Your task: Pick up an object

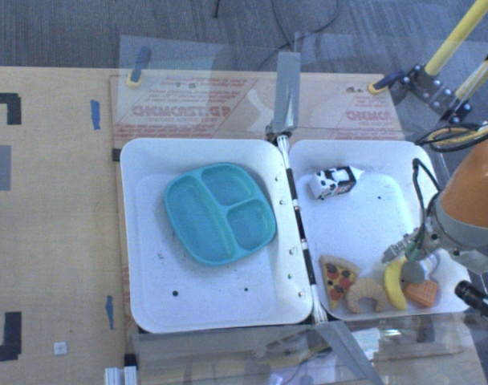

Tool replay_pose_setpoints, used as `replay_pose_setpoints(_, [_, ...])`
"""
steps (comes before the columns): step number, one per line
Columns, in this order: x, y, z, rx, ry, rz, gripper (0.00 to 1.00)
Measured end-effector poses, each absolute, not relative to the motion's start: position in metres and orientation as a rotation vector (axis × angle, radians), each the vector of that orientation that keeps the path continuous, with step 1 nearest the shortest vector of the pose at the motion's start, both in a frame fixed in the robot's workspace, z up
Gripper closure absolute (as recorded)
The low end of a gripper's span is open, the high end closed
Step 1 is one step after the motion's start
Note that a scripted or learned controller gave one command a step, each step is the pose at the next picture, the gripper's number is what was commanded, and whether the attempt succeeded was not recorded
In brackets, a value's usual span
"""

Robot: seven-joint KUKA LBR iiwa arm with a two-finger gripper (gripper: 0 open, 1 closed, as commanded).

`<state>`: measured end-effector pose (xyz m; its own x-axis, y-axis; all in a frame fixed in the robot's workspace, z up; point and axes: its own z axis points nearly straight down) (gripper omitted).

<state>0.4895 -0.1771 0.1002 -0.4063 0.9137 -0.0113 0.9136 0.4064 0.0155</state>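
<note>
Banana (395, 285) lies at the right bin's (364, 215) five o'clock corner, touching a croissant-shaped pastry (367, 295) at its nine o'clock and an orange wedge (423, 293) at its three o'clock. Directly over it hangs the pincer (408, 257); whether wide or narrow, I cannot tell.

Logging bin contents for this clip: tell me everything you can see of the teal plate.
The plate is teal, looks like smooth plastic, roughly a rounded square with three compartments: one long section on its left and two smaller ones on its right, split by raised ridges. It lies flat, face up, turned at a slant, in the upper middle of the left bin. Nothing sits in its compartments, and it touches only the bin floor. The gripper is over the right bin, well apart from it.
</note>
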Motion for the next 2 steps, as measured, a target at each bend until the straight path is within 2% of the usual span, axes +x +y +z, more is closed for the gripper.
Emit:
replay_pose_setpoints(1, [0.4866, -0.1201, 0.09, 1.994, 2.409, 0.005, 1.0])
replay_pose_setpoints(2, [0.4868, -0.1199, 0.0895, 1.995, 2.409, 0.006, 0.0])
